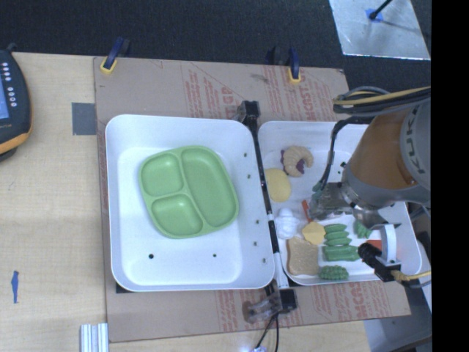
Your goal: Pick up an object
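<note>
My gripper (320, 205) hangs low over the middle of the right bin (293, 132), at the end of the grey arm with the orange band (381, 156). Just below it lie a small yellow piece (314, 232) and a green pod (335, 233). A second green pod (340, 253) and a bumpy green piece (333, 273) lie nearer the front. A bread slice (301, 257) rests at the bin's front left. A brown and purple cookie (297, 160) and a pale yellow lump (278, 185) lie left of the gripper. Nothing shows between its fingers.
The left bin (124, 262) holds a green divided plate (189, 191). A white lump (286, 226) sits by the wall between the bins. A red and white item (382, 246) lies at the right bin's front right. A handheld pendant (11, 101) rests at the bench's far left.
</note>
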Controlling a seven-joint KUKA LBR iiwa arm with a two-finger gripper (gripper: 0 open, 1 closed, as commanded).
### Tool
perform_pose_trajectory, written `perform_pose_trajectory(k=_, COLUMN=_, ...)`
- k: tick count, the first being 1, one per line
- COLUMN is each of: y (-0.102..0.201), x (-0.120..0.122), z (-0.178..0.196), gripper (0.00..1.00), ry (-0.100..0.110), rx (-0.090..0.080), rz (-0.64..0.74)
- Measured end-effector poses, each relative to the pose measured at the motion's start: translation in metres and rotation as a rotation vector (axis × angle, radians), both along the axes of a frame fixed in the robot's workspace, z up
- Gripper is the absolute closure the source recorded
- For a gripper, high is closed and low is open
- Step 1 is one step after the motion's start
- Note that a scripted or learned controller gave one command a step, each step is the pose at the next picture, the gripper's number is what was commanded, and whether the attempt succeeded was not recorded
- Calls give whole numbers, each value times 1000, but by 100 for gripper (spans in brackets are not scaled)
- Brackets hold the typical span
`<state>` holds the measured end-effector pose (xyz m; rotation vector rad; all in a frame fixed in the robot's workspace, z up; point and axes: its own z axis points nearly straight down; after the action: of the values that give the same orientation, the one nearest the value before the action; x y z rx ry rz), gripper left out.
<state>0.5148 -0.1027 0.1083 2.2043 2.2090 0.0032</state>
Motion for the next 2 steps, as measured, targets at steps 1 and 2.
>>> perform_pose_trajectory(k=1, y=-2, x=0, z=0, gripper=0, ry=0, rx=-4, rz=-2)
perform_pose_trajectory(k=2, y=0, x=-11, z=-15, gripper=0, ry=8, rx=0, rz=-6)
